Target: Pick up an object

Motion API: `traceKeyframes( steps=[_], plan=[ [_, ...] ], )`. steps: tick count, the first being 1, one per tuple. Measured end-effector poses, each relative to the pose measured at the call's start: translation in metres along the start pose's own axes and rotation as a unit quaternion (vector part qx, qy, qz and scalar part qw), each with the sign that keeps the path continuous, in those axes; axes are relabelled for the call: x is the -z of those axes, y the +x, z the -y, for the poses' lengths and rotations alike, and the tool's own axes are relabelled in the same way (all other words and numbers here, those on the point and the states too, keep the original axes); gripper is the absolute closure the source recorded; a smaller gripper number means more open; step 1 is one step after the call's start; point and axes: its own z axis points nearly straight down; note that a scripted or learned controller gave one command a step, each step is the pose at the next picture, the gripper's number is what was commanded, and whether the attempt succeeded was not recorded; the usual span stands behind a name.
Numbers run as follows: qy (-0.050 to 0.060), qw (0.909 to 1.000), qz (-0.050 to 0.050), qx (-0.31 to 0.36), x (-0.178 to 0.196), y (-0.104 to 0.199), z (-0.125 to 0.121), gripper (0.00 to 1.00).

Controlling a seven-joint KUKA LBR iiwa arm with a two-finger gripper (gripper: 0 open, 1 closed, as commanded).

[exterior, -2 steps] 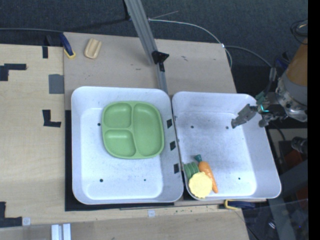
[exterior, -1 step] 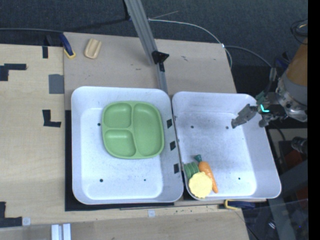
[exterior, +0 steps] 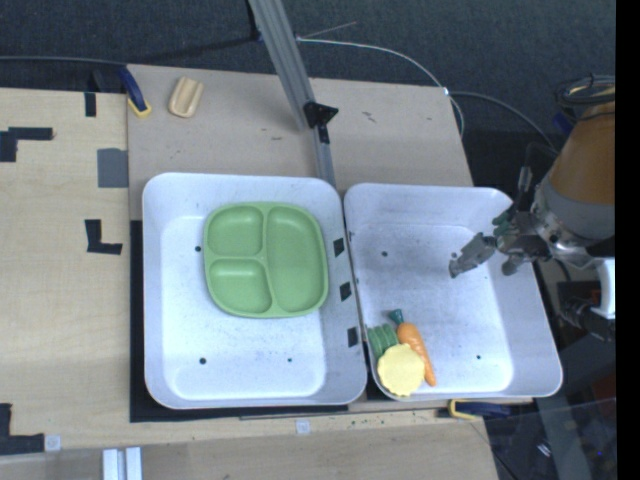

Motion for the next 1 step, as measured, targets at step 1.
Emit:
traceKeyframes(
  steps=[1],
  plan=[
    [0.0, 1.0, 0.0, 0.0, -0.0635, -0.0013, -0.0035, 0.0]
  ],
)
